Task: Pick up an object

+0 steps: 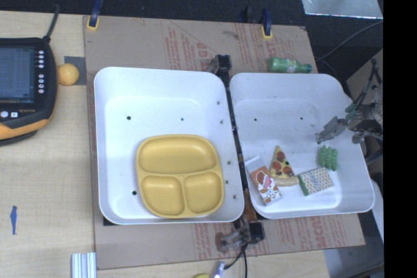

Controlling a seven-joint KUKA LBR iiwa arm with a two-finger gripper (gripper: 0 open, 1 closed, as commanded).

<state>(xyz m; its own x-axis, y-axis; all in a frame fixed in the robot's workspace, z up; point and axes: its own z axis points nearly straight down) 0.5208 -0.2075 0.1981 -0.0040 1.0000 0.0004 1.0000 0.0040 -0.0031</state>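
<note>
A: Status of the pick?

B: Not started, in my judgement. The gripper (333,128) hangs over the right bin (287,89), at its right side, holding nothing. All candidate objects lie in the bin's near part: pizza slice (282,166), red carton (265,184), green block (328,157), patterned box (315,180).

A: State of the jaws?

B: I cannot tell; they are small and blurred. The arm is cut off at the right edge. The left bin (163,91) holds a yellow divided tray (179,174).

A robotics lab; teach pendant (23,91) beside clamped cardboard (195,42) under two white bins (111,94).
</note>
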